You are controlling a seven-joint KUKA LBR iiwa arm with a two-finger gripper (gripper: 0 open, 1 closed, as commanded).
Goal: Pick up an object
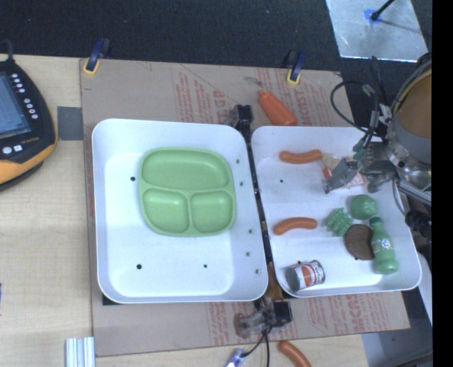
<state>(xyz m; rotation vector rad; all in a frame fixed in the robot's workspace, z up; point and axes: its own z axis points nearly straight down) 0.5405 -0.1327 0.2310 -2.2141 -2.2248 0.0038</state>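
1. The gripper hangs over the upper part of the right bin, reaching in from the right; whether its jaws are spread or pressed together I cannot tell, and nothing can be made out between them.
2. Just left of it lies a sausage, orange-brown, slim and slightly curved, near the bin's top wall; a second sausage of the same look lies lower, near the bin's middle.
3. Below the gripper sit a green leafy toy, a round green piece, a dark brown oval piece and a green bottle with a white label, close together.
4. A small can with a red and white label lies on its side near the bottom wall.
5. The left bin holds a pale green divided plate with three compartments.
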